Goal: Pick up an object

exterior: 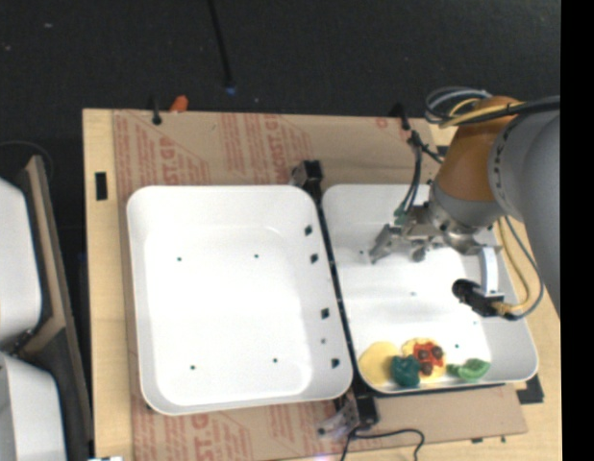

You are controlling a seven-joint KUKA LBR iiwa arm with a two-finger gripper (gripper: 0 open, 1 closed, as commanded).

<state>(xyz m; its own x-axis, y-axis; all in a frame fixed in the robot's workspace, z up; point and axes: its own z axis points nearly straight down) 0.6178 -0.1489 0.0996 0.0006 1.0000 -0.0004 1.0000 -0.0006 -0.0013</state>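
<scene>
Several small objects lie along the front wall of the right bin (374, 301): a pale yellow piece (375, 358), a teal one (405, 372), a red and orange one (430, 353) and a green one (470, 367). They sit close together, some touching. My gripper (398, 249) hangs over the back half of the same bin, well behind the objects. It is open and nothing is between its fingers. One finger (379, 248) points to the lower left. Above it are the orange band (470, 166) and the grey arm.
The left bin (148, 257) stands beside the right one, with a dark divider (326, 277) between them. A black part with a cable (475, 296) hangs off the arm over the right bin's right side. Both bins rest on a cardboard sheet (210, 147).
</scene>
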